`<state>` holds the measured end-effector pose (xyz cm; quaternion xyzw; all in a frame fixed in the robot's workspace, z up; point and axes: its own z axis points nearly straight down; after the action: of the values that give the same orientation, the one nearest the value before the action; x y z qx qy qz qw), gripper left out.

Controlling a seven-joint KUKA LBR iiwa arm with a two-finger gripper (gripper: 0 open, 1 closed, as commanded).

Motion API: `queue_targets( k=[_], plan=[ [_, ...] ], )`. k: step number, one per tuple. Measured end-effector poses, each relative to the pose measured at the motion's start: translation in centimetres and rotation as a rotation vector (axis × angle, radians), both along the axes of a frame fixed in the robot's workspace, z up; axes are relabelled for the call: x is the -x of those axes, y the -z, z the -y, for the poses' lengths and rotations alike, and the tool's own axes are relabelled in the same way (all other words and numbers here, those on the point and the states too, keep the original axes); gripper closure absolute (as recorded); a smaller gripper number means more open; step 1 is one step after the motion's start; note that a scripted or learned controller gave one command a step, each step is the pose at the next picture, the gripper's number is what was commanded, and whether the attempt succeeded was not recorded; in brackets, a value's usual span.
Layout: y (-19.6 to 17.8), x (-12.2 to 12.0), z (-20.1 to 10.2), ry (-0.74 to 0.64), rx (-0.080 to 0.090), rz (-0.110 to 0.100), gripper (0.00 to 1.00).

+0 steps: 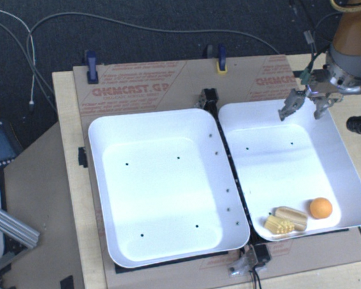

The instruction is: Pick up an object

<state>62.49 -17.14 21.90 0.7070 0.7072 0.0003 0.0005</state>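
Three small things lie close together at the near edge of the right bin: a yellow corn cob, a tan bread roll touching it, and an orange ball just beside them. Any of these would serve as the object to pick up. The left bin has only its bare white floor with a few dark dots.

Farther back, over the far right corner of the right bin, the claw hangs with its two fingers spread apart and nothing between them, well away from the three things.

The risk, as I judge it, is crowding. The corn and roll touch, so a descent there could pinch both or push one aside; all three sit against the bin's sloped near wall, where a finger might strike the rim. The ball could roll away from a poor grip.

Count: two bins, one cob, one roll, one ball, one claw, on one worktop.
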Motion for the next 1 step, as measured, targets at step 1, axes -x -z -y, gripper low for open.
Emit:
queue_targets(
  k=[1],
  plan=[
    [0.00,0.00,0.00,0.000,0.000,0.000,0.00]
  ],
)
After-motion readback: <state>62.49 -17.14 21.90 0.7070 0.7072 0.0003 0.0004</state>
